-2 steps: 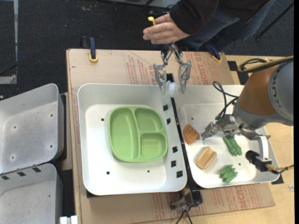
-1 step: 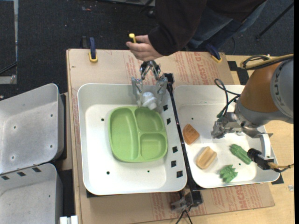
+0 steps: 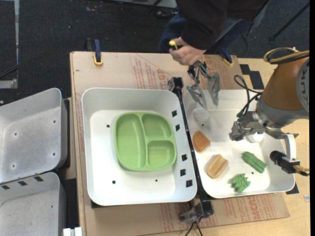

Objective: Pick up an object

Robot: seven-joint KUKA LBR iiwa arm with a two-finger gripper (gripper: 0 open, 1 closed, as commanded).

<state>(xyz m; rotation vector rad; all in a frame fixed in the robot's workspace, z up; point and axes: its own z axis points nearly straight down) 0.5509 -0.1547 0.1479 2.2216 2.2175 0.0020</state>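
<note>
My gripper (image 3: 239, 131) hangs over the right bin (image 3: 280, 183), near its middle right, at the end of the grey wrist below the orange band. A round orange-brown piece (image 3: 201, 141) and a tan bread-like piece (image 3: 217, 165) lie to its lower left. A green pickle-like piece (image 3: 254, 162) and a green leafy piece (image 3: 240, 182) lie below it. A small white object (image 3: 255, 137) sits just right of the gripper. Nothing is visibly held.
The left bin (image 3: 93, 132) holds a green divided plate (image 3: 145, 141). A person's hand (image 3: 184, 53) reaches in from the top holding metal tongs (image 3: 204, 87) over the right bin's far left corner. A pale object (image 3: 199, 114) lies under the tongs.
</note>
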